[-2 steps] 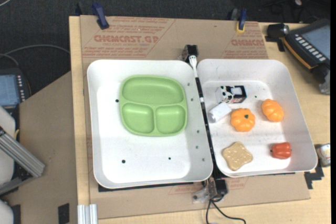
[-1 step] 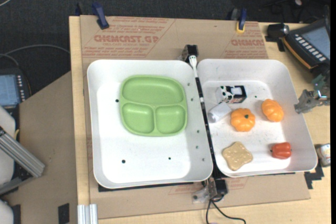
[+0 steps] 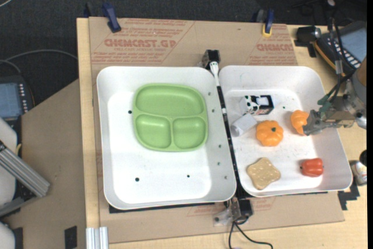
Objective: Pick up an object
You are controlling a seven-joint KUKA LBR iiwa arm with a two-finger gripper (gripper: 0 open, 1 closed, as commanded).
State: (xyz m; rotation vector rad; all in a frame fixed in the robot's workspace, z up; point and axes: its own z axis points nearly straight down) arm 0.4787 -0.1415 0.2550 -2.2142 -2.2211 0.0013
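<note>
Dark carpet surrounds a cardboard-topped worktop [image 3: 175,38] bearing two white bins. The left bin [image 3: 116,183] holds a green divided tray [image 3: 170,116]. In the right bin [image 3: 309,76] lie an orange pumpkin [image 3: 269,133], a tan cracker [image 3: 263,173], a red pepper [image 3: 312,167], and a small orange piece [image 3: 298,121] touching the end effector [image 3: 310,124], which sits low by that piece. Whether it is apart or clamped, I cannot tell. A good grasp likely means centering squarely over the piece before closing, then lifting straight.
</note>
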